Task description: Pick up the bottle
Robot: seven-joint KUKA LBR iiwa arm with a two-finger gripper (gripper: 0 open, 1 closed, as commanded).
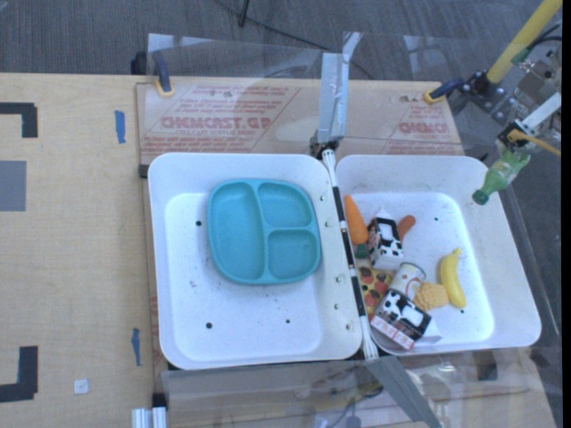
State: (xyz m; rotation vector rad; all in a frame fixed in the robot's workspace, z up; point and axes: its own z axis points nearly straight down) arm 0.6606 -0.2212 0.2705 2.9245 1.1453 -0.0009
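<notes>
the arm is getting cut off by the right edge, just the wrist end showing. the gripper is blurring into a pale tangle right above the green bottle, so the grip on it isn't resolving. the carton is covering part of the pizza slice and the cup. print on the carton is too small to read.

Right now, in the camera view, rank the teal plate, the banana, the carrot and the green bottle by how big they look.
1. teal plate, by far the largest.
2. green bottle, raised near the hand, so nearness may enlarge it.
3. banana and carrot look alike; no ranking between them.
</notes>
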